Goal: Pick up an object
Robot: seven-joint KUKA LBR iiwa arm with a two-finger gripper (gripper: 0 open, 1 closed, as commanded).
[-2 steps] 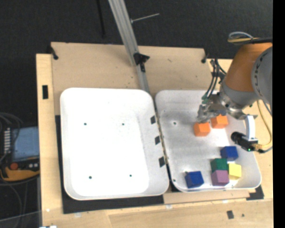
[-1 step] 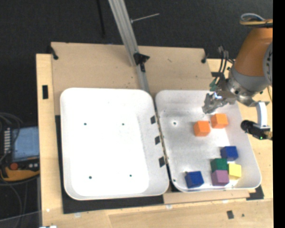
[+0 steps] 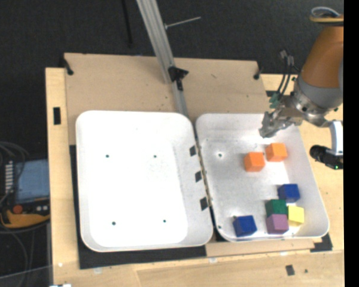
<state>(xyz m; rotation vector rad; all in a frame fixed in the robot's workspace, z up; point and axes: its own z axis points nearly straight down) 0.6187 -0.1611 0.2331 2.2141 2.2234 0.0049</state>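
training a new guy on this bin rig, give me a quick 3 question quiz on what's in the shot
1. True or false: all the cubes lie in the right bin.
2. How many orange cubes are there?
3. Which cube is nearest the pincer? A) purple cube B) the orange cube C) the blue cube

Key: 1 true; 2 two, the second orange cube lying beside the first; 3 B.

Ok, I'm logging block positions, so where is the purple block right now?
The purple block sits in the right bin, near its front right corner, just below the green block and beside the yellow block.
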